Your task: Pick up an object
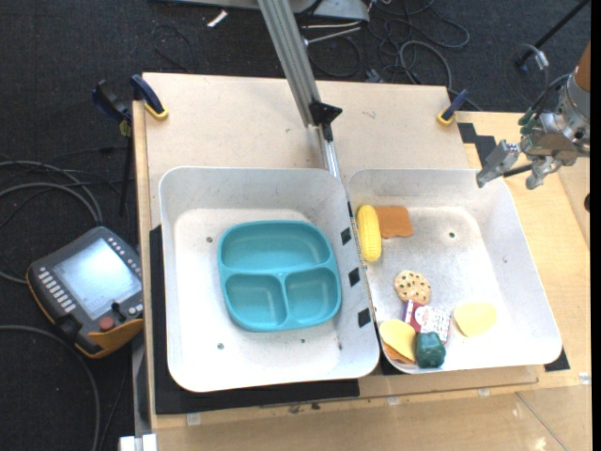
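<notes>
Your gripper (515, 165) sits at right edge, above right bin's (512, 252) far corner; arm cut off by frame. Fingers spread, nothing between them. Right bin holds corn cob (369, 232), orange slab (393, 222), cookie (412, 286), yellow piece (474, 318); green item (430, 349) and small packet (427, 320) clustered, hard to identify. Left bin holds teal 3-compartment tray (279, 273).

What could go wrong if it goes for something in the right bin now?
The green item, red-and-white packet and orange-yellow piece are bunched at the right bin's near wall, so a grasp could catch two or slip. The corn cob lies against the dividing wall, leaving little finger room. The gripper hangs outside the far rim.
</notes>
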Tool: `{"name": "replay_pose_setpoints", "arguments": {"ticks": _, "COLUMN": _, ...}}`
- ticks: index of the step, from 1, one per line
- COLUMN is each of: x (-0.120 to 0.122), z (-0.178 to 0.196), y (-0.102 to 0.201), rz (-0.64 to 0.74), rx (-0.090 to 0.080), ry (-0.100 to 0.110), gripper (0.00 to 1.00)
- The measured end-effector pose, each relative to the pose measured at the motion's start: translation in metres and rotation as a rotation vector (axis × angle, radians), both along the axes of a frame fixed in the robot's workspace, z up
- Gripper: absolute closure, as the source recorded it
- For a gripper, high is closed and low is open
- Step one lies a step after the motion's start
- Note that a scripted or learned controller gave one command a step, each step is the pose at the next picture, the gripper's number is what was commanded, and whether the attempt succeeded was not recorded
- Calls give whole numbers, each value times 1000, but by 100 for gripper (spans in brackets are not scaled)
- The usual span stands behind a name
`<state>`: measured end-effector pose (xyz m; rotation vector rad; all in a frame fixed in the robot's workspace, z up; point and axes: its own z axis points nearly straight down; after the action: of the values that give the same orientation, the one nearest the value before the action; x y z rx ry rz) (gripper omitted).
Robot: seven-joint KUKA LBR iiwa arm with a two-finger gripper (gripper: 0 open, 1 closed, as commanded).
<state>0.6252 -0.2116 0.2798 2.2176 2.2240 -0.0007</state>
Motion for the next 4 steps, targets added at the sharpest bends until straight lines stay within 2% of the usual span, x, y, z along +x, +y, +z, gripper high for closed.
{"name": "replay_pose_setpoints", "arguments": {"ticks": 1, "x": 0, "z": 0, "y": 0, "rz": 0, "rx": 0, "ry": 0, "gripper": 0}}
{"name": "replay_pose_setpoints", "arguments": {"ticks": 2, "x": -6, "z": -45, "y": 3, "rz": -2, "rx": 1, "ry": 5, "gripper": 0}}
{"name": "replay_pose_setpoints", "arguments": {"ticks": 4, "x": 9, "z": -154, "y": 3, "rz": -1, "rx": 1, "ry": 6, "gripper": 0}}
